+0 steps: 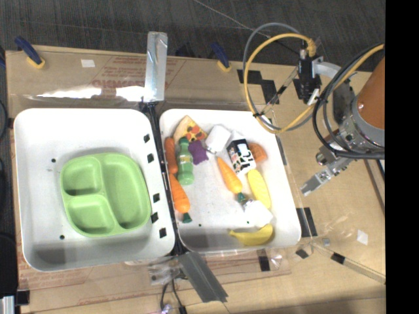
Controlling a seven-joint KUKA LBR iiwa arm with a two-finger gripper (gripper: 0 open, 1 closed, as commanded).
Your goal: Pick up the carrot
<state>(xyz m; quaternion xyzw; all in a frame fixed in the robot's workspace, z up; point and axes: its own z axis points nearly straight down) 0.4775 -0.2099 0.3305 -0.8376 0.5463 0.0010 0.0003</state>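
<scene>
- Left bin (26, 175): a green divided plate (105, 193) sits in the middle of the floor, with bare white floor between it and every wall.
- Wall between the bins: a carrot (180, 198) lies lengthwise just inside the right bin's left wall, its green top pointing to the near edge; a second orange piece (170, 154) lies above it along the same wall.
- Right bin (286, 175), back half: a green bottle (186, 164) stands beside the carrot, with a pizza slice (188, 129) toward the back left corner and a purple piece (198, 150) and a white block (217, 137) next to them.
- Right bin, middle: another carrot-like orange piece (228, 174) lies at a slant in the centre, touching a black-and-white carton (240, 157); a yellow cob (259, 187) lies just right of it, and a banana (252, 235) rests at the near right corner.
- Off the right bin's right edge: the gripper (318, 180) hangs over the bare bench (347, 234), apart from the bin and from every item; whether its fingers are spread or pressed together cannot be told at this angle.
- Step in hand: judged from this, the approach has not yet begun, and nothing is held.
- Next move: the arm needs to travel left over the right wall and come down on a carrot. The centre one offers open floor on its left side; the one by the left wall is hemmed by the wall and the bottle, leaving little room for fingers.
</scene>
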